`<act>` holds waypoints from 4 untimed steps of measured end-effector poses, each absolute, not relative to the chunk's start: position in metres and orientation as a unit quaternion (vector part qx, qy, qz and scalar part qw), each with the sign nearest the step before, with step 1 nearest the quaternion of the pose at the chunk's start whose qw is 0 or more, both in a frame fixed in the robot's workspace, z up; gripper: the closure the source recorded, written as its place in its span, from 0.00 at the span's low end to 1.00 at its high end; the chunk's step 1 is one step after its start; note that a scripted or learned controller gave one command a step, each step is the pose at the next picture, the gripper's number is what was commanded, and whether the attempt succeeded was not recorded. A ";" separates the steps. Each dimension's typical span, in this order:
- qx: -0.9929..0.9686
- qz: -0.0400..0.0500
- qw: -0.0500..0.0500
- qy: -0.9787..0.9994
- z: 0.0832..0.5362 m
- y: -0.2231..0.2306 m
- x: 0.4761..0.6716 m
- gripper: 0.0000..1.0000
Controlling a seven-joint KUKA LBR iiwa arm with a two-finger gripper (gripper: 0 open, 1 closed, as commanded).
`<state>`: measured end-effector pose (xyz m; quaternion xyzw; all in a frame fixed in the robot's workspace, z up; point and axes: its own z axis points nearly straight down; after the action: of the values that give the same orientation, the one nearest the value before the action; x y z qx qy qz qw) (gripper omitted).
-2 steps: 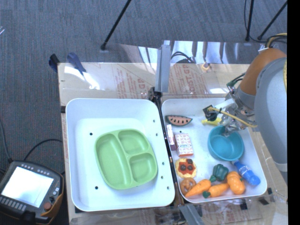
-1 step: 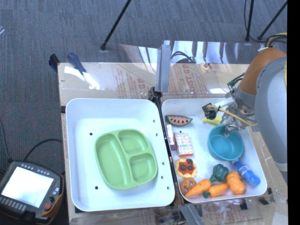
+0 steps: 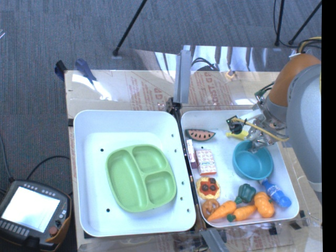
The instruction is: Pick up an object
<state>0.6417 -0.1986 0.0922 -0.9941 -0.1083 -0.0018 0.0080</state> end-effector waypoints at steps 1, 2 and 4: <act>-0.994 -0.002 0.008 -0.110 0.092 -0.199 0.642 1.00; -0.994 -0.004 0.001 -0.111 0.234 -0.137 0.625 1.00; -0.995 0.001 -0.002 -0.101 0.188 0.036 0.615 1.00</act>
<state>0.6153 0.0362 0.1881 -0.9949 -0.1006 0.0006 -0.0025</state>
